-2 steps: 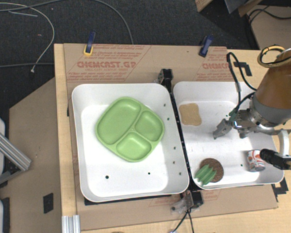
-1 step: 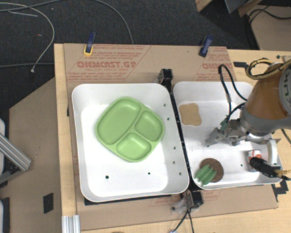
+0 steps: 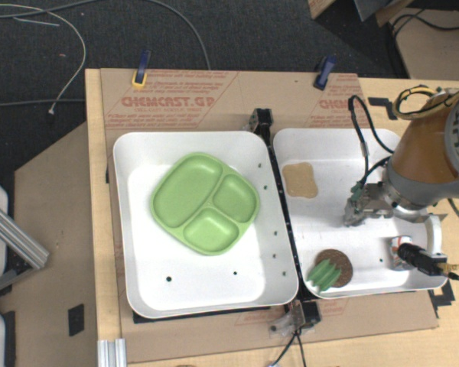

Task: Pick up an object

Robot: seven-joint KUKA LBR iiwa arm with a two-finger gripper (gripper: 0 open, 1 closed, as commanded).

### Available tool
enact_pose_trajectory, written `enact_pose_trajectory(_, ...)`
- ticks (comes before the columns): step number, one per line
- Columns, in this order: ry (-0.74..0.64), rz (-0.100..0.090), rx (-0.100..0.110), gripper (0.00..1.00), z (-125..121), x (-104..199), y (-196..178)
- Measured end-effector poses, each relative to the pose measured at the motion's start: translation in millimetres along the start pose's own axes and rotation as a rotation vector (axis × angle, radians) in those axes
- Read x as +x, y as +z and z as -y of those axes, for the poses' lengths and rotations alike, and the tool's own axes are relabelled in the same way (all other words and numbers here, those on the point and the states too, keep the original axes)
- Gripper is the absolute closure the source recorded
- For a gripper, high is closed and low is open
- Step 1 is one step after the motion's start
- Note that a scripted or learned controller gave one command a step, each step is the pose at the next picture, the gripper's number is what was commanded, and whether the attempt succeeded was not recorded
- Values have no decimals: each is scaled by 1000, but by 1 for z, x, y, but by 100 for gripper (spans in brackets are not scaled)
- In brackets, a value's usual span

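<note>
A worktop (image 3: pixel 214 90) covered in brown cardboard carries two shallow white bins side by side. The left bin (image 3: pixel 138 281) holds a light green divided plate (image 3: pixel 205 202) with three compartments, lying flat and turned at an angle near the middle of the bin floor.

The right bin (image 3: pixel 329 140) holds a flat tan piece (image 3: pixel 299 180), roughly square, near its upper left corner and close to the wall shared with the left bin. At the near left corner of the same bin lies a round brown disc with a green ridged piece on top of it (image 3: pixel 330 271), touching or almost touching the bin's front rim.

The arm (image 3: pixel 428 155), grey with a wide orange band, reaches in from the right over the right bin. Its claw (image 3: pixel 361 207) is low over the bin floor, right of the tan piece and above the brown and green item, apart from both. Whether the claw is spread or closed cannot be told from this angle, and nothing can be seen in its grasp.

Two blue clamps (image 3: pixel 142 67) grip the far edge of the cardboard, and black cables trail along the arm.
</note>
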State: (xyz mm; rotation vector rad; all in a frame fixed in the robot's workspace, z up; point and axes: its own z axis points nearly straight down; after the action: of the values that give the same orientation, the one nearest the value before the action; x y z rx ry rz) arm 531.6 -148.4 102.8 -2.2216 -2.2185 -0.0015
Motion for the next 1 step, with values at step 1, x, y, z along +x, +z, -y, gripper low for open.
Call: enact_pose_trajectory(1,-2,3,-6,100,-7,0,-45)
